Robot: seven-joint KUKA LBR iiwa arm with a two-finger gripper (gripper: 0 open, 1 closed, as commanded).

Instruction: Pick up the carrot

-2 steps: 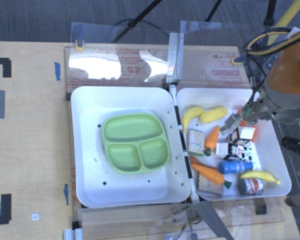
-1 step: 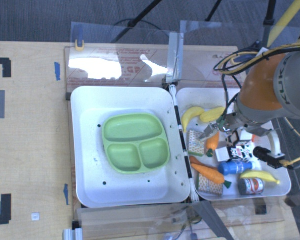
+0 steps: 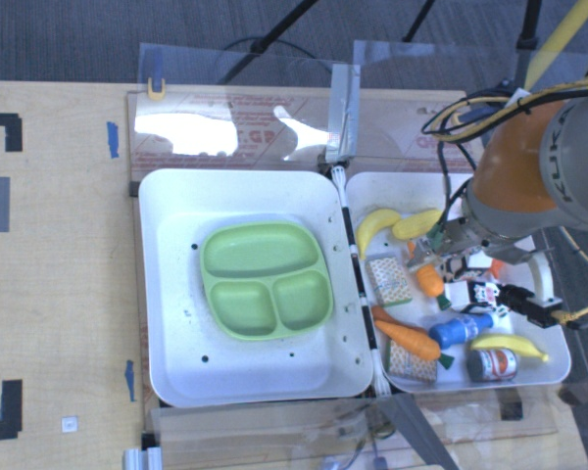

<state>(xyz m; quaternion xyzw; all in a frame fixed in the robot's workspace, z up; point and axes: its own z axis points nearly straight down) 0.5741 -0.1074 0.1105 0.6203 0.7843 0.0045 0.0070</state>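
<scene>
The wooden bench point(image 3: 59, 262) carries two shallow white bins side by side. The left bin point(image 3: 167, 292) holds one light green divided plate point(image 3: 267, 279) with three compartments, one long section at the far side and two smaller ones nearer the camera. The right bin point(image 3: 554, 360) is crowded with small items. Behind the bins stand clear plastic panels point(image 3: 225, 116); red printing shows on the surface behind them, too glared and faint to read.

The grey arm point(image 3: 529, 164) with its orange band reaches in from the right and hangs over the far part of the right bin. Its gripper point(image 3: 441, 253) is low among the items, just beside a short orange piece point(image 3: 429, 280); whether its jaws are spread or pressed together cannot be told, since the mechanism is a dark cluster at this angle.

Three yellow bananas lie in the right bin: two point(image 3: 372, 226) point(image 3: 416, 225) touching end to end at the far left corner, one point(image 3: 510, 344) at the near right. The carrot point(image 3: 408, 335), long and orange, lies slanted at the bin's near left, apart from the gripper, its thick end against a blue bottle-like item point(image 3: 459, 330). Two patterned flat packets sit nearby, one point(image 3: 390, 280) beyond the carrot and one point(image 3: 408, 363) under its near side. A small can point(image 3: 492, 364) with a red label lies on its side below the near banana; its lettering is too small to read. A small black and white object point(image 3: 485, 292) lies by the gripper.
</scene>
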